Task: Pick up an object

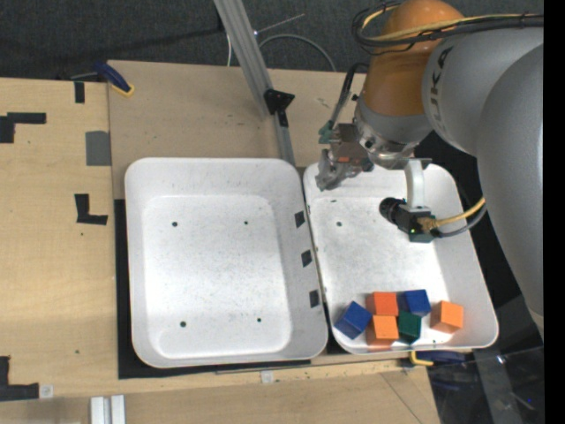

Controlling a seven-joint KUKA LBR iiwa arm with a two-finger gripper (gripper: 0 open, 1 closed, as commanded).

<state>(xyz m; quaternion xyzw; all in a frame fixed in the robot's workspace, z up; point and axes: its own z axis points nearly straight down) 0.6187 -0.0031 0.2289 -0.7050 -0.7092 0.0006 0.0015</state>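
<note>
Several small blocks lie in the near end of the right bin (353,237): a blue block (354,318), an orange block (385,304), a second blue block (415,301), another orange block (384,328), a dark green block (409,326) and an orange block (448,315) off to the right. My gripper (332,173) hangs over the far left corner of the right bin, well away from the blocks. I see nothing between its fingers.
The left bin (141,193) lies beside the right one. A slanted metal pole (252,56) crosses the far side of the bench. The grey arm (503,104) fills the right side. Black tape marks (84,208) sit on the wooden bench at left.
</note>
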